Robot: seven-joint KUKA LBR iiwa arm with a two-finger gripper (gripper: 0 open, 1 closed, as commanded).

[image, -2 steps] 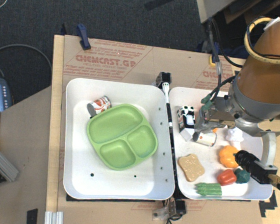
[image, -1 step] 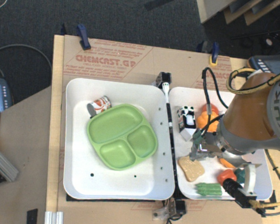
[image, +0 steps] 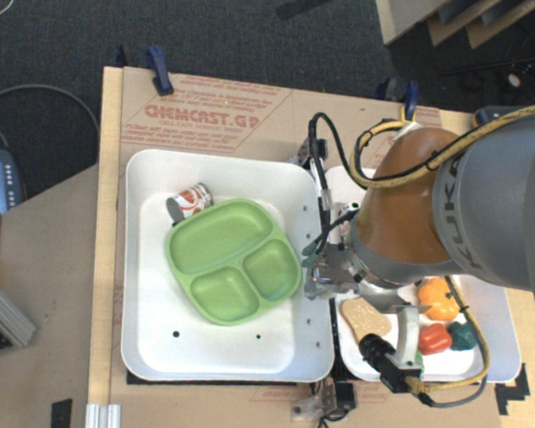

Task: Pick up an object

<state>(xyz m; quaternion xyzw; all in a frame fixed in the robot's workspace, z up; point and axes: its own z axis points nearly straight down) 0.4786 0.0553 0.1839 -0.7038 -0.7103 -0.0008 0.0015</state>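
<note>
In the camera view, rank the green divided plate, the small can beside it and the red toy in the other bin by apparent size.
1. Green divided plate, by far the largest.
2. Small can and red toy: these look about alike, and the plate's rim hides part of the can, so I won't rank them.

Left bin (image: pixel 149 272): bare floor around green plate (image: pixel 233 261)

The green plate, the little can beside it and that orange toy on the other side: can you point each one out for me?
green plate (image: pixel 233 260), camera view, on the ridge between its compartments.
little can (image: pixel 192 198), camera view, on its red and white side.
orange toy (image: pixel 437 297), camera view, on its rounded top.
</note>
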